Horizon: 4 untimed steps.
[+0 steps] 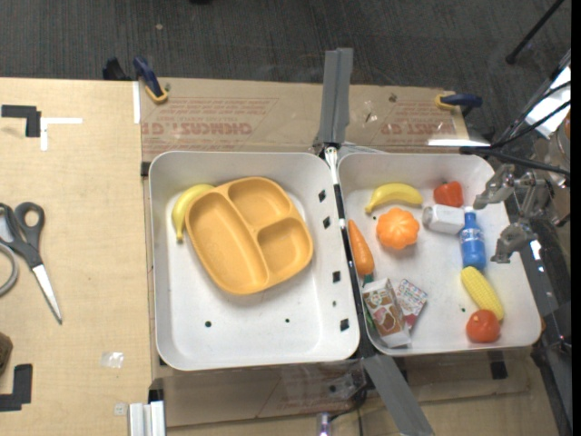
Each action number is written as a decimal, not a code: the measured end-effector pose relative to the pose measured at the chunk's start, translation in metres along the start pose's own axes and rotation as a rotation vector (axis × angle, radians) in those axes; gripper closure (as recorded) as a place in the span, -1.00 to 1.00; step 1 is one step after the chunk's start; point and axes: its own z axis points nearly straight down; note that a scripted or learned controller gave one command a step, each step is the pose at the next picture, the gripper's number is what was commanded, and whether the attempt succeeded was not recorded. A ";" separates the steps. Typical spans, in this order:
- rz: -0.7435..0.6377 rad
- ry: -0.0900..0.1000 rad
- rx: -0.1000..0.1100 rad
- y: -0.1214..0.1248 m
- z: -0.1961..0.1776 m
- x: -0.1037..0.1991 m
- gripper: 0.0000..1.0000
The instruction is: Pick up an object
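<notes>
Dark carpet is showing along the top of the frame, beyond a pale wooden table (73,243) carrying two white bins. Nearest, at the bottom of the right bin (436,339), two small juice cartons (392,309) are lying beside a red tomato (483,326), with a corn cob (480,291) just above it. Further up, a blue bottle (471,242) is lying near a small white box (444,217), an orange (398,228), a carrot (360,248) by the left wall, a banana (396,195) and a red piece (448,193). Over the right rim, the tool (505,218) is hanging with its fingers spread apart, gripping nothing. Filling much of the left bin (236,334), an orange divided plate (249,233) is lying partly over a second banana (186,205). Scissors (33,252) are resting at far left.
</notes>
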 end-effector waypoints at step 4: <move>0.263 -0.004 0.001 -0.027 0.148 0.027 -1.00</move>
